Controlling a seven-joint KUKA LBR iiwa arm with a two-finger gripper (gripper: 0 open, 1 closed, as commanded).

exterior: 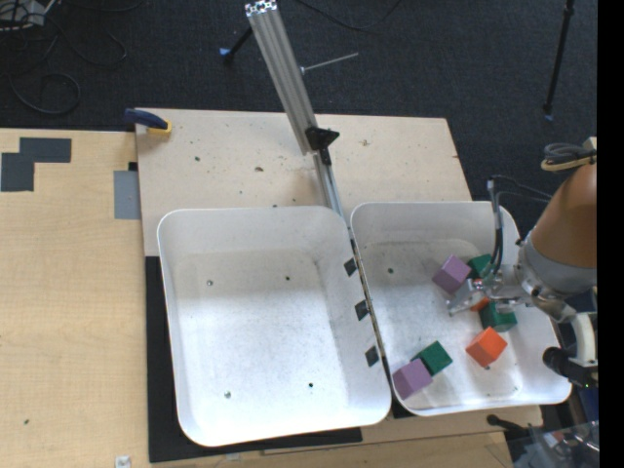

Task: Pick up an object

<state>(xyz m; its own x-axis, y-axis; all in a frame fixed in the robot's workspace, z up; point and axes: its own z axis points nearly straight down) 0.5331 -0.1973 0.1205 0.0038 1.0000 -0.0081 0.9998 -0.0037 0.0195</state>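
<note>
Nothing is lifted yet: the gripper [475, 298] is lowered among blocks, its grip state undeterminable; a green block [501, 317] lies just beside it.

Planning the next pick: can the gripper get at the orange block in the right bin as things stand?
Probably yes. The orange block lies apart from the other blocks, just below the gripper, with bare bin floor around it and nothing over it.
</note>
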